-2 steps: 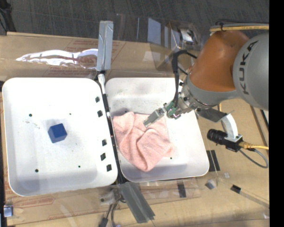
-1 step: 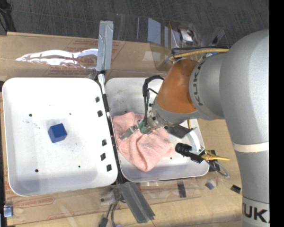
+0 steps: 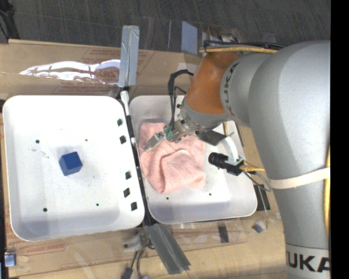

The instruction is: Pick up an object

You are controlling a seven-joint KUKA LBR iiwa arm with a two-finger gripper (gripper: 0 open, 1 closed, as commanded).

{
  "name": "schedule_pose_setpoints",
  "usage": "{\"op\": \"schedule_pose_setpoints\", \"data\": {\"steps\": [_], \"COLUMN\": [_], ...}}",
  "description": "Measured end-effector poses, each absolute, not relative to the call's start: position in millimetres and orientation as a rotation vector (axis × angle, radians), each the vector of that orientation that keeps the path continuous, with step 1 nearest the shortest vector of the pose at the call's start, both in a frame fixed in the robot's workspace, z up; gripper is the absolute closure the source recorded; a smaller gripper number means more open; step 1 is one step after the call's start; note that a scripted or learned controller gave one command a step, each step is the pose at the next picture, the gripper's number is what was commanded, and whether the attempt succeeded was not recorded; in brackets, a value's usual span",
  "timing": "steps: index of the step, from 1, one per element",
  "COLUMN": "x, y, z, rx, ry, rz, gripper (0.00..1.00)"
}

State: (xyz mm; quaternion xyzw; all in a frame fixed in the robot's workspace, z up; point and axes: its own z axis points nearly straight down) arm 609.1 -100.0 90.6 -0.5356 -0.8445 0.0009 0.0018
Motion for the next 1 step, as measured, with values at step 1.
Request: {"op": "schedule_pose_setpoints", "data": {"steps": [1], "x": [584.8], "y": [-120.4], "z": [109.0], "rx": [-1.804], "ry": [-2.563], "rz": [0.005], "gripper": [0.0]}}
